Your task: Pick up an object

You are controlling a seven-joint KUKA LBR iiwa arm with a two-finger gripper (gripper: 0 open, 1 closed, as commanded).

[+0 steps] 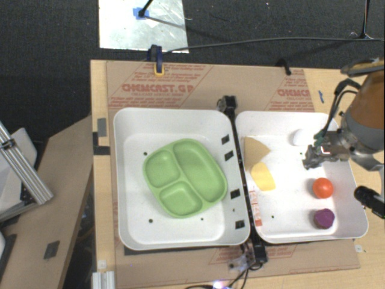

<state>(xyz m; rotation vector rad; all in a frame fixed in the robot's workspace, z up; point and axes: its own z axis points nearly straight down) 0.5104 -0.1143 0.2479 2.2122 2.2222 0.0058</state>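
In the right bin (283, 227) lie a yellow block (262, 177), a tan wedge (255, 149), an orange ball (323, 188), a purple ball (324, 218) and a small white object (297, 138). My gripper (314, 159) hangs over the right bin's right half, just above and left of the orange ball. I see nothing between its fingers. The arm comes in from the right edge.
The left bin (129, 179) holds a green divided plate (184, 177). A black divider with clips (236, 161) runs between the two bins. Both bins rest on a cardboard sheet (180, 83). A metal frame (21, 167) stands at the far left.
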